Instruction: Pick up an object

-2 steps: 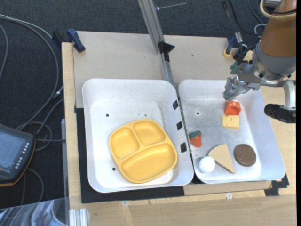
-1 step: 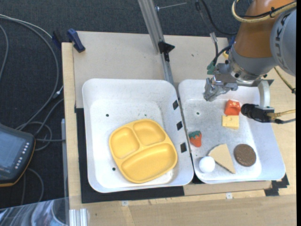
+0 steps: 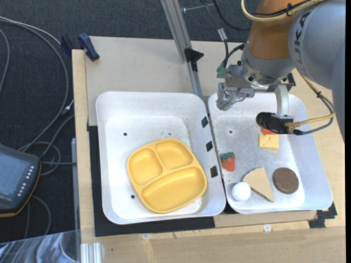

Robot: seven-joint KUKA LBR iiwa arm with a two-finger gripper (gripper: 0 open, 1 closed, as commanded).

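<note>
Even, bright overhead lighting; shadows are soft and short. The white bins [image 3: 164, 106] appear near overexposure, with mild glare on the yellow tray [image 3: 166, 175]. Focus is sharp centrally; a blurred reflective patch [image 3: 49, 249] occupies the lower left corner.
</note>
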